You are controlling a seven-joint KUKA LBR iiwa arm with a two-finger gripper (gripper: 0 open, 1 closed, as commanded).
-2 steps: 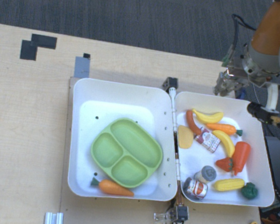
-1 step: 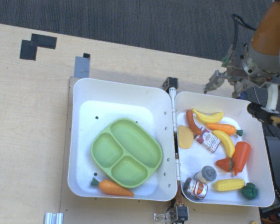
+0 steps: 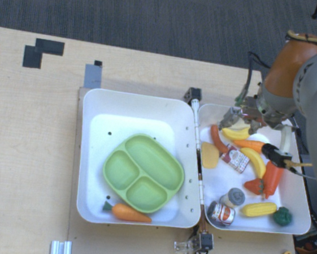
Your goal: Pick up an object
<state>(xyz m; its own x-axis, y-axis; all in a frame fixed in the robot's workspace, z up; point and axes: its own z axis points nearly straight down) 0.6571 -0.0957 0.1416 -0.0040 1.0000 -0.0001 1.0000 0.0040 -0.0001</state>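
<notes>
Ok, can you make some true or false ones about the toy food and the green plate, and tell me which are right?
1. The green plate is in the left bin. True.
2. A carrot lies on the plate. False: it lies on the bin floor, by the plate's near edge.
3. The gripper is over the right bin, above a yellow banana. True.
4. The corn cob is in the left bin. False: it is in the right bin, beside the broccoli.
5. The can lies at the right bin's near left corner. True.
</notes>
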